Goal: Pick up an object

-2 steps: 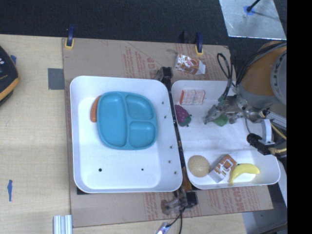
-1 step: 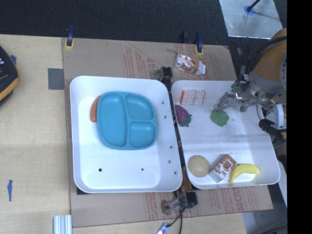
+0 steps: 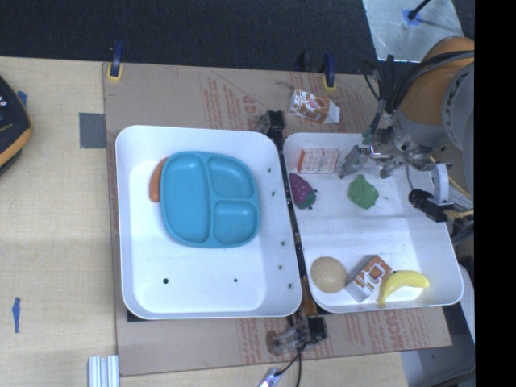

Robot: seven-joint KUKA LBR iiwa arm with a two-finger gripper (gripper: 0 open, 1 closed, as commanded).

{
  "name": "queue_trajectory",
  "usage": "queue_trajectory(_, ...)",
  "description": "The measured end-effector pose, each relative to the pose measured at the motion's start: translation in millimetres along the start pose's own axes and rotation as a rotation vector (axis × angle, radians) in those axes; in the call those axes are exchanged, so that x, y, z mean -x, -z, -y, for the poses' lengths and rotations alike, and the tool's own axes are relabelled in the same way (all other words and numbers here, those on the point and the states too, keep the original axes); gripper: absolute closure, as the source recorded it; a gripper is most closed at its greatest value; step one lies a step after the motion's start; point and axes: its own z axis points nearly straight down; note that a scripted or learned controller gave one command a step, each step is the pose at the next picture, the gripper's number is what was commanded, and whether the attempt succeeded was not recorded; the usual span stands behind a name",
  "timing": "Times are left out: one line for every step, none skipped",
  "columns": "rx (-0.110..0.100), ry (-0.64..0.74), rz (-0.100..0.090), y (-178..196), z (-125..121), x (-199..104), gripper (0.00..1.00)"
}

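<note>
At the right bin's (image 3: 439, 240) 12 o'clock end: the gripper (image 3: 372, 166), low over the white floor, reaching in from 3 o'clock on the grey arm (image 3: 451, 111) with its orange band (image 3: 443, 55). Fingers (image 3: 353, 163) spread apart, pinching nothing; bare bin floor between them.

Just toward 6 o'clock of the gripper: a crumpled green object (image 3: 363, 193), lying loose on the floor, close under the fingertips but not between them; whether touching, hard to tell.

Toward 9 o'clock of the gripper, against the same far wall: a flat white and orange carton (image 3: 318, 161). Toward 7 o'clock of that carton, near the bin's left wall: a purple object (image 3: 301, 190).

At the right bin's 6 o'clock end, in a row: a tan round object (image 3: 328, 273) at 7 o'clock, a small brown and white carton (image 3: 369, 277) just beside it, and a yellow banana (image 3: 403, 284) touching that carton on its 3 o'clock side.

In the left bin (image 3: 137, 240): a blue divided plate (image 3: 211, 198), slightly toward 12 o'clock of the bin's centre, with an orange object (image 3: 154, 182) peeking out at the plate's 9 o'clock rim.

Outside the bins, on the cardboard sheet (image 3: 201, 95) at 12 o'clock of the gap between them: a small printed packet (image 3: 314, 107). At the sheet's far edge: two blue clamps (image 3: 115, 59).
</note>
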Motion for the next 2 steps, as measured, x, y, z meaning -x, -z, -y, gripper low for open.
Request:
queue_trajectory(-0.003,-0.001,0.001,-5,30,-8,0.0)
queue_trajectory(-0.001,0.001,0.001,-5,7,-46,0.0)
